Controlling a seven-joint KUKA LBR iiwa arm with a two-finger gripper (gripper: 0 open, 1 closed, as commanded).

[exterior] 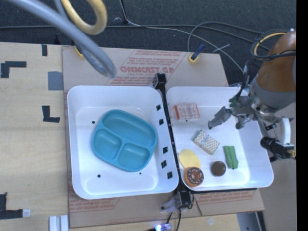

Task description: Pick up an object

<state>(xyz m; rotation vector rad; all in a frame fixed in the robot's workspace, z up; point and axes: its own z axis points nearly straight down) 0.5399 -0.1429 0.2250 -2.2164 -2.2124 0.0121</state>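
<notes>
The right bin (pixel 250 177) holds several small items: a red and white packet (pixel 186 111), a patterned square sponge (pixel 206 142), a yellow piece (pixel 189 158), a sprinkled donut (pixel 194 176), a brown round piece (pixel 218 168) and a green piece (pixel 231 156). My gripper (pixel 230 119) hangs over the bin's upper right part, above and to the right of the sponge. Its two fingers are spread apart with nothing between them. The grey arm with its orange band (pixel 283 44) comes in from the right.
The left bin (pixel 77 129) holds a blue divided tray (pixel 124 139). A black divider (pixel 163 124) runs between the bins. Cables lie behind the bins, and a grey hose with a yellow loop (pixel 86 8) crosses the upper left.
</notes>
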